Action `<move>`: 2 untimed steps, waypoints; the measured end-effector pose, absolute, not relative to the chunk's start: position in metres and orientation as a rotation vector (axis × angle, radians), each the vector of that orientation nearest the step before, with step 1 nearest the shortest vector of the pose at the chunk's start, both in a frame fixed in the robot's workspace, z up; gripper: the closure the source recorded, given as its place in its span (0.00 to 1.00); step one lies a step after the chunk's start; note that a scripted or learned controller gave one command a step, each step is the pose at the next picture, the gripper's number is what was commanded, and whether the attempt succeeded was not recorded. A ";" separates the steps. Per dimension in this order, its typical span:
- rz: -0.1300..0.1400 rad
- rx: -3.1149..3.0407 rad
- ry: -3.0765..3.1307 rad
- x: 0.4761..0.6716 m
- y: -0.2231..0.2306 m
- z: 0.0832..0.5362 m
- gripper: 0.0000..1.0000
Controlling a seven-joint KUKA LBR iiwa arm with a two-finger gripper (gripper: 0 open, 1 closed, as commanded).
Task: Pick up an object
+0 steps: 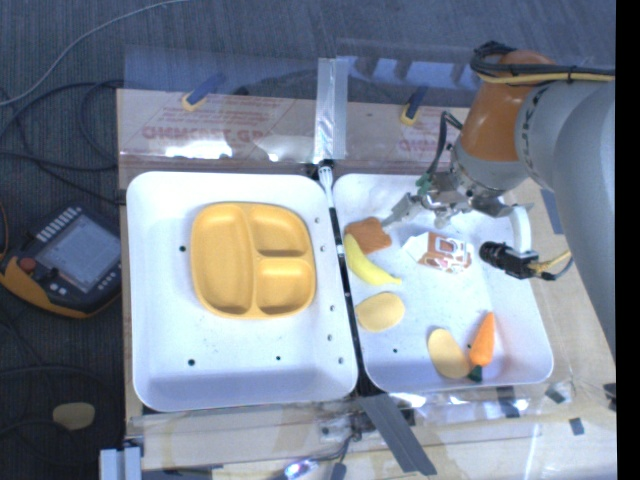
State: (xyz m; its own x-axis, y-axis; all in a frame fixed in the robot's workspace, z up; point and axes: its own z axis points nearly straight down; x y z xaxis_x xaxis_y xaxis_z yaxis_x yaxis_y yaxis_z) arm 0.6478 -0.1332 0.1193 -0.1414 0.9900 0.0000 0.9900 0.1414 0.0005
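My gripper point(425, 213) hangs over the back of the right bin point(520, 298), open, with nothing between its fingers. One finger point(400, 210) points toward a brown toast-like piece point(368, 235) near the bin's left wall. A small white and red packet point(445, 253) lies just in front of the gripper. A yellow banana point(368, 266) rests in front of the toast piece, with a round pale yellow slice point(380, 311) nearer the front. An orange carrot point(482, 338) and another yellow slice point(447, 353) lie at the front right.
The left bin point(160, 298) holds a yellow compartment tray point(252, 258). The grey arm with its orange band point(495, 118) comes in from the right over the right bin's back corner. A black cable fitting point(505, 258) sticks out by the right wall.
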 end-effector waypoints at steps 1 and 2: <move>-0.002 2.132 2.305 0.643 -0.214 0.133 0.00; 0.001 2.306 2.126 0.662 -0.188 0.088 0.00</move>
